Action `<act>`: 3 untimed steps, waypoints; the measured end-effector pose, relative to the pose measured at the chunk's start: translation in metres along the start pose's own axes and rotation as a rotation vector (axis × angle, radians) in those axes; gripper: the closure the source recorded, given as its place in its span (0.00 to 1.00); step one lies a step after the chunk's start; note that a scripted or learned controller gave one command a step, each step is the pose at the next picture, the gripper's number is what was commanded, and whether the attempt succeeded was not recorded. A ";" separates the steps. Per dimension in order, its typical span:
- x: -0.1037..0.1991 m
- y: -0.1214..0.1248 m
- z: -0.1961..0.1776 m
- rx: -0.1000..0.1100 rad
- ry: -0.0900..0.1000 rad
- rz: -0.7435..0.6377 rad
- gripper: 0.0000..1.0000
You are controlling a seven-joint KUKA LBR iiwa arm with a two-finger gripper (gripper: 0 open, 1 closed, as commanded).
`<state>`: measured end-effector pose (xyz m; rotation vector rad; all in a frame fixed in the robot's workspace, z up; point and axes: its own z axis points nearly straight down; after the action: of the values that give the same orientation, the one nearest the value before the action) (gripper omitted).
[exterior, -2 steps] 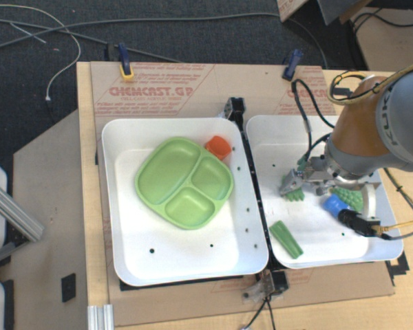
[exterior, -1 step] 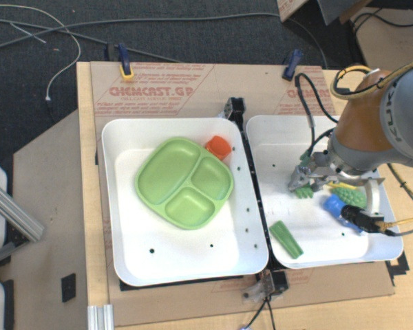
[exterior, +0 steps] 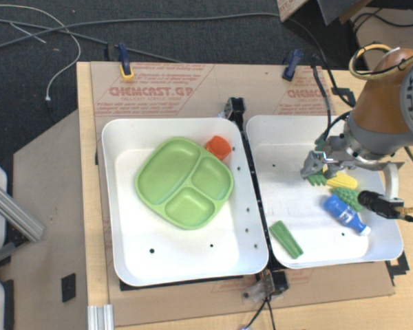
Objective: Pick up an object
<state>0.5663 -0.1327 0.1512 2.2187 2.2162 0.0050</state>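
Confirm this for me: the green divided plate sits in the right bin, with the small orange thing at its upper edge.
Wrong bin. In the camera view the green divided plate sits in the left bin, with the small orange thing at its upper edge.

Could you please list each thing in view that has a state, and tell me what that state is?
Light green three-compartment plastic plate: flat in the left white bin, tilted askew.
Small orange round object: resting against the plate's far rim.
Green flat plastic block: lying near the right white bin's front edge.
Blue plastic bottle: lying on its side.
Yellow corn-like toy: lying beside the claw.
Claw: low over the right bin.
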 end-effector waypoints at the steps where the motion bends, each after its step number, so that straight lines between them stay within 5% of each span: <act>1: -0.001 0.012 -0.052 -0.001 0.000 -0.003 1.00; 2: -0.001 0.014 -0.085 0.001 0.001 -0.003 1.00; 3: 0.058 0.003 -0.075 0.010 0.005 -0.007 1.00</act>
<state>0.5693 -0.0746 0.2262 2.2181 2.2315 -0.0001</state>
